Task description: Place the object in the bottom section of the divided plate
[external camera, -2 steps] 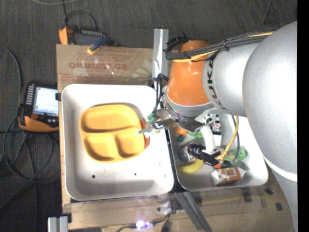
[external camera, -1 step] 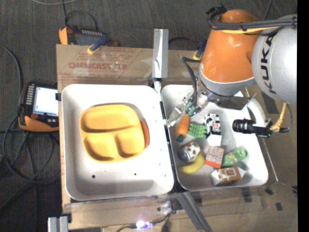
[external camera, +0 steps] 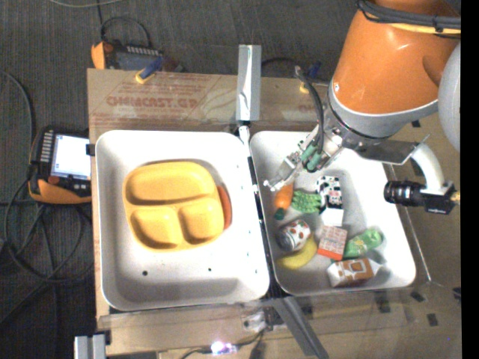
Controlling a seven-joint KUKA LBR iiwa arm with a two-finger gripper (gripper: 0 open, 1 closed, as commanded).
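The yellow divided plate [external camera: 132,214] lies in the left bin [external camera: 112,275], with one wide section at the far side and two smaller ones at the near side; all three look bare. An orange strip [external camera: 226,204] shows at the plate's right rim. My gripper [external camera: 285,176] hangs over the far left corner of the right bin [external camera: 400,271], pointing down and to the left. Its tip is just above a small orange carrot [external camera: 282,197] that lies on the bin floor. Nothing visible hangs from the gripper.
The right bin holds several items near the carrot: a green toy [external camera: 305,200], a black-and-white carton [external camera: 330,191], a can [external camera: 294,235], a banana [external camera: 298,258], a pink box [external camera: 332,241] and a juice carton [external camera: 350,272]. A metal divider post [external camera: 248,81] stands between the bins.
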